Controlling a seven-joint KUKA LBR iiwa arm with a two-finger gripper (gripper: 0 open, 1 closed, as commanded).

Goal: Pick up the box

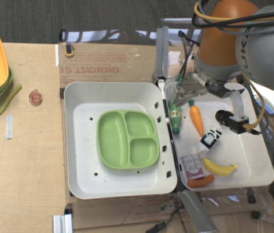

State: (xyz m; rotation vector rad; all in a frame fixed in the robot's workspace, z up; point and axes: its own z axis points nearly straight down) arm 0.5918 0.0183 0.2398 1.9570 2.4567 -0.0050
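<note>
The tool (181,92) hovers at the right bin's (265,174) eleven o'clock; open or closed, I cannot tell. The pink box (191,163) lies well apart at seven o'clock, probably not yet approached.

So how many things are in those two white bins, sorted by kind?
Food, namely carrot, banana, sausage: 3
Green divided plate: 1
Green bottle: 1
Box: 1
Black-and-white object: 1
Total: 7
</note>
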